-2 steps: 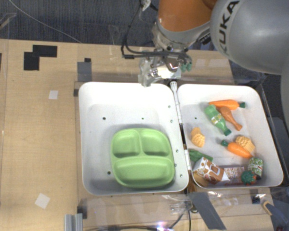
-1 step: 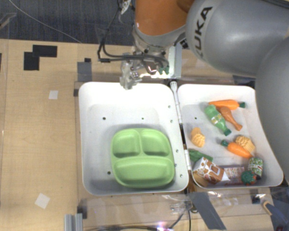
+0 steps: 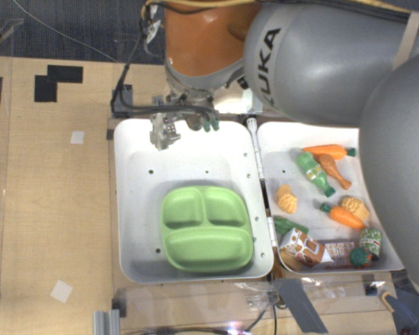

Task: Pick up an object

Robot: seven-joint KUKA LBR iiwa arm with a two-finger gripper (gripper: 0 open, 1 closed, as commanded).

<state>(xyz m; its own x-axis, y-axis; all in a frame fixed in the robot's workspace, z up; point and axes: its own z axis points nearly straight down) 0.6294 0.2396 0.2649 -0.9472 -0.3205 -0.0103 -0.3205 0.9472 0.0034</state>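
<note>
Both bins (image 3: 129, 208) are white. A light green tray (image 3: 206, 229) lies in one — the other shows an orange carrot (image 3: 326, 150), a green bottle (image 3: 314, 173), yellow corn (image 3: 287, 199) and a brown-and-white packet (image 3: 307, 250). The arm (image 3: 314, 54) is grey, banded orange.

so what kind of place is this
Most likely a robotics lab bench set up for pick-up trials: a KUKA arm reaches over two white bins, the right bin holding toy food and the left bin a green divided tray.
</note>
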